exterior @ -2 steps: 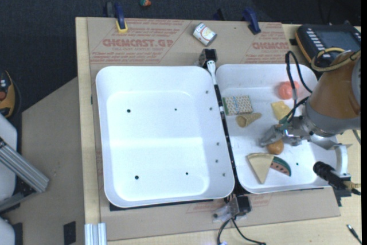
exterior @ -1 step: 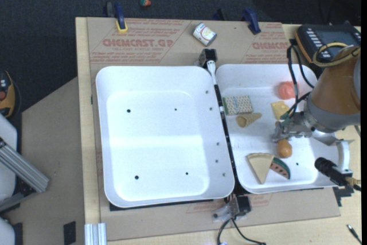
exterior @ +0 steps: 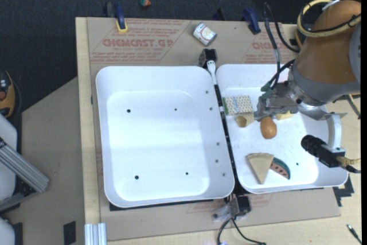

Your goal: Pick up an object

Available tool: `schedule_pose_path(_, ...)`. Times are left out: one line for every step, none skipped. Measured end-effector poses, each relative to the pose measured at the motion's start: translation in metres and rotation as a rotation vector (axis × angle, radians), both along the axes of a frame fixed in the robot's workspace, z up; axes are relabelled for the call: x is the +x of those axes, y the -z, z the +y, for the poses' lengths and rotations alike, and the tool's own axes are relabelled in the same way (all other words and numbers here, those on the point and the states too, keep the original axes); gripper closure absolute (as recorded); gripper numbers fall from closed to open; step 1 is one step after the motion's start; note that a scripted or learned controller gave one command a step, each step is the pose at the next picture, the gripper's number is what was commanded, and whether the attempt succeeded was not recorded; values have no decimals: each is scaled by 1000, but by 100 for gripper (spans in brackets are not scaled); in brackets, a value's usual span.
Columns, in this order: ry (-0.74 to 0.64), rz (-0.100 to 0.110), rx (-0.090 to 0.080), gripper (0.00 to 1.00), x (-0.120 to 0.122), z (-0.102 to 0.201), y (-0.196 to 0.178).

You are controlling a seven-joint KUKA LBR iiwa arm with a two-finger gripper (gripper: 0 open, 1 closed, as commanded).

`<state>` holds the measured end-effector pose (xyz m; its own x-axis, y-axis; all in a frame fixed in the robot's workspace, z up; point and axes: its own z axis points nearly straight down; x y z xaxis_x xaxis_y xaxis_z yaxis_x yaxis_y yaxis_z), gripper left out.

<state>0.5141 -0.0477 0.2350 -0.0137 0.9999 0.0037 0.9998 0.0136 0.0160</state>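
So I'm over the right bin [exterior: 298, 178], which sits flush against the left bin [exterior: 155, 135] on a pale wood bench [exterior: 86, 123] with printed cardboard under both and dark carpet all round. My gripper [exterior: 274, 107] hangs near the middle of the right bin just above a smooth brown egg-shaped piece [exterior: 268, 127], but whether my fingers are spread or closed I honestly can't tell from up here. Close by are a dotted flat pad [exterior: 238, 104], a small tan chunk [exterior: 243, 120], and toward the near rim a tan wedge [exterior: 261, 166] touching a watermelon slice [exterior: 280, 168]; the left bin's glossy floor has loads of free room.
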Motion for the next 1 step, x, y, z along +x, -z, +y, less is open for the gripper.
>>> schedule_pose_path(8,22,-1,100,12,47,53)
